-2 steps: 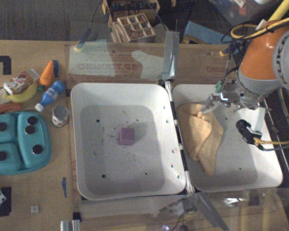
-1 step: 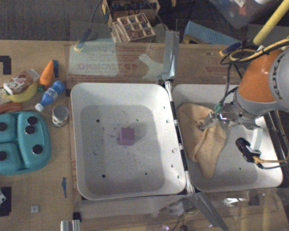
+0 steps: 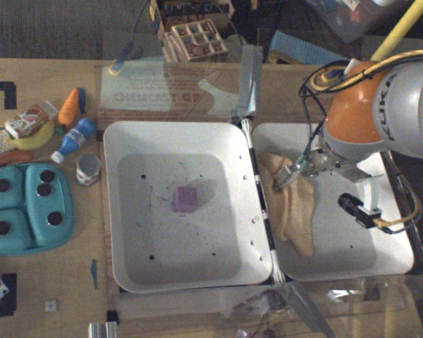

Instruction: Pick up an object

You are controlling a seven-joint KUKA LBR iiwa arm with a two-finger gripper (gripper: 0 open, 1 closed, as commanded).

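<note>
Camera view, near to far. In the left bin (image 3: 127,259) a small purple block (image 3: 185,199) lies alone near the middle of the floor, well apart from every wall. In the right bin (image 3: 395,259) a tan cloth (image 3: 296,213) lies crumpled along the left wall, running from the far corner toward the near one. The gripper (image 3: 287,177) sits low over the cloth's far end, at or just above its surface; whether its fingers are spread or pressed together cannot be told, and no object is seen between them.

The step in hand appears to be a grasp on the cloth. To do it well, the fingers should descend on a raised fold, away from the bin wall, and close before lifting.

The arm (image 3: 381,111) enters from the right, its orange band above the wrist, the wrist bent down and leftward.
</note>
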